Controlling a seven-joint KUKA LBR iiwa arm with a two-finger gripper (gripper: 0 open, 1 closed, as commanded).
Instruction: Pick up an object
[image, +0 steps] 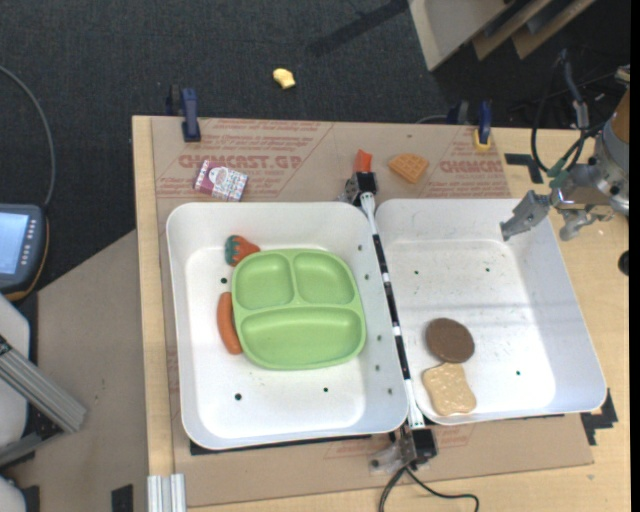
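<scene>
In the right bin (560, 330) a round brown cookie (450, 340) lies near the front left, with a tan slice of bread (449, 389) just in front of it. My gripper (547, 217) hangs over that bin's far right corner, well away from both. Its fingers are spread open and nothing is between them. The left bin (200, 390) holds a green divided plate (297, 307). An orange sausage-shaped piece (228, 322) lies along the plate's left edge. A small red and green piece (240, 249) sits at the plate's far left corner.
On the cardboard behind the bins lie a tan waffle piece (408, 167) and a pink packet (221, 179). Blue clamps (187, 112) hold the board's far edge. A black and orange clip (362, 178) joins the bins at the back. Cables hang near the arm at right.
</scene>
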